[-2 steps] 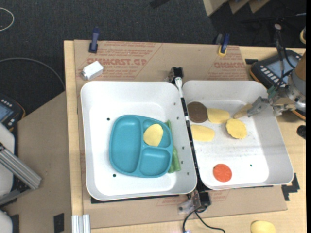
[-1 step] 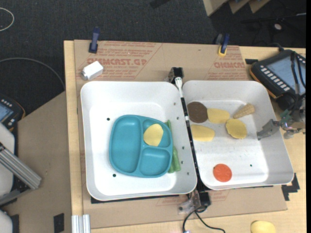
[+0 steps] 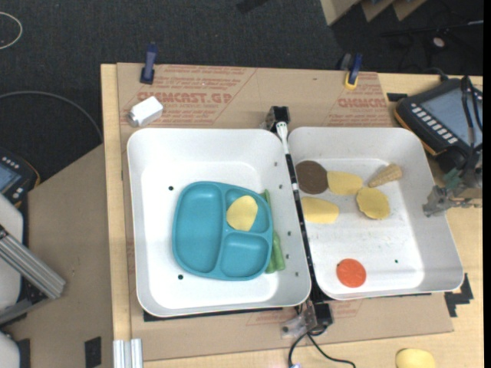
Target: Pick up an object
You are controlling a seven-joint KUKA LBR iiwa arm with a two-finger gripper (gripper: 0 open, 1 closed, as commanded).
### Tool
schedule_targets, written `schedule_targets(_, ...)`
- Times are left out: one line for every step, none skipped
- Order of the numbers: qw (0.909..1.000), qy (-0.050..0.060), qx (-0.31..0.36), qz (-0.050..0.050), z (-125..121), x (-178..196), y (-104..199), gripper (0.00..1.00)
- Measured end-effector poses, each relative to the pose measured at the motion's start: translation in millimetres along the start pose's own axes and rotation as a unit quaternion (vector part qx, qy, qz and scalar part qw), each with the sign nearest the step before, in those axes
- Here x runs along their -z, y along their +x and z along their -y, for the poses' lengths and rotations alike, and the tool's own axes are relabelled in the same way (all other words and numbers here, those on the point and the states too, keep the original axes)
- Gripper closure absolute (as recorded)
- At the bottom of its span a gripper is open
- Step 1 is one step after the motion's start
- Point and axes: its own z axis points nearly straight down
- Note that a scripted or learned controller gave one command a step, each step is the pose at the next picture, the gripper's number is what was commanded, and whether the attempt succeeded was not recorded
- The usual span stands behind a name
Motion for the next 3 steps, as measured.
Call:
schedule_targets(0.9999, -0.009, 0.005, 0.000, -9.9, 145.6, 71.7, 1.00)
schedule_targets(1.0000, -0.005, 0.004, 0.000, 2.0, 215.5, 121.0, 1.00)
schedule_targets(1.0000, -0.005, 0.005, -0.001, -3.7, 285.6, 187.7, 1.00)
